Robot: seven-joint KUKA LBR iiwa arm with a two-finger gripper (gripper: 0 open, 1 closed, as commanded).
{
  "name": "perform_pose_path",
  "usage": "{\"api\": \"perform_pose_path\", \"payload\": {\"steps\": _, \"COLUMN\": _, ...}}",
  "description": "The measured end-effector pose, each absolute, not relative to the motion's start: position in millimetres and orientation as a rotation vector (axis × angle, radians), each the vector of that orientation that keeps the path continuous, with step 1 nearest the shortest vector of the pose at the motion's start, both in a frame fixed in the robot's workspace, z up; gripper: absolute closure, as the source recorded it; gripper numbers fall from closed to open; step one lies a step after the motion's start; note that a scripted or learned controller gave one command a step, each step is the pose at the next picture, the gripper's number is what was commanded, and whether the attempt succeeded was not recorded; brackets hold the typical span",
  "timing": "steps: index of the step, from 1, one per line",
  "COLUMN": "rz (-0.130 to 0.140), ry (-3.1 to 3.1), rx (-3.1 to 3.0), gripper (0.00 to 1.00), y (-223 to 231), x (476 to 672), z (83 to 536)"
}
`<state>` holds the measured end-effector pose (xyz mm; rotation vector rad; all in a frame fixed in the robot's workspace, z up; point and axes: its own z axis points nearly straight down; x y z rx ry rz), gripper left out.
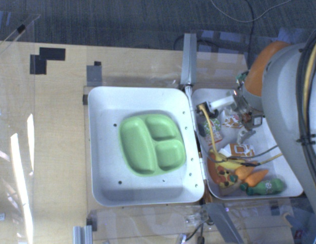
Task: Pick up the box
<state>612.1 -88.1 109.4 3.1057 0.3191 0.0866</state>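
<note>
A pale wooden bench (51, 136) is seen from above, carrying two shallow white bins side by side. In the left bin (104, 184) a green divided tray (152, 144) is laid flat. The right bin (290, 187) is crowded with toy food, among it a carrot (255, 177) and a green bottle (264, 187) at the near edge. The gripper (245, 117) is held over the far part of this bin; how its jaws stand cannot be told. The box (240, 150), small and white with orange print, is found just nearer than the gripper, in the middle of the bin, its long axis running roughly left to right. A short approach toward the near side is judged necessary.
</note>
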Motion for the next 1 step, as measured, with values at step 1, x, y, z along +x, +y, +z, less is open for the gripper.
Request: {"api": "perform_pose_path", "payload": {"steps": 1, "rz": 0.085, "ry": 0.332, "rx": 3.111, "gripper": 0.00, "y": -149.5, "x": 585.6, "z": 109.2}}
